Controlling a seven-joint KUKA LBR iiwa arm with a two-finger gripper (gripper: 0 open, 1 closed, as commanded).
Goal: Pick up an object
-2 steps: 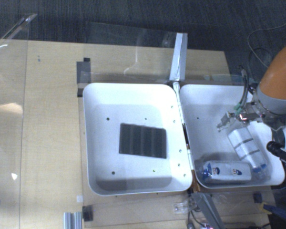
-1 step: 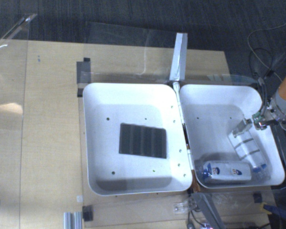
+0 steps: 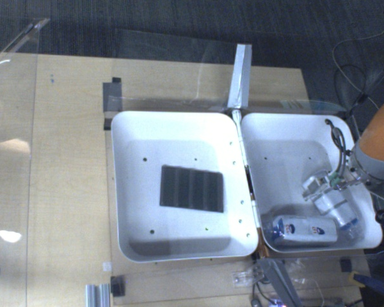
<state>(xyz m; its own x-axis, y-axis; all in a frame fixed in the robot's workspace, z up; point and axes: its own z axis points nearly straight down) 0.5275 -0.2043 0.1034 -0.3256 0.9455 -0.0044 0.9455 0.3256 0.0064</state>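
My gripper (image 3: 319, 187) is low inside the right bin (image 3: 281, 139), near its right side, on the grey arm with the orange band (image 3: 379, 138). Just below it and touching or nearly touching lies a clear plastic bottle (image 3: 336, 208) with a blue cap, pointing toward the bin's front right corner. A white tube with blue ends (image 3: 305, 230) lies along the front wall of the same bin. In the left bin (image 3: 134, 139) a dark ribbed rectangular pad (image 3: 192, 188) lies flat near the middle.
A grey metal post (image 3: 240, 75) stands behind the seam between the bins. Cables (image 3: 345, 62) hang at the right behind the arm. Clear plastic bits and wires (image 3: 269, 279) lie on the bench in front of the right bin.
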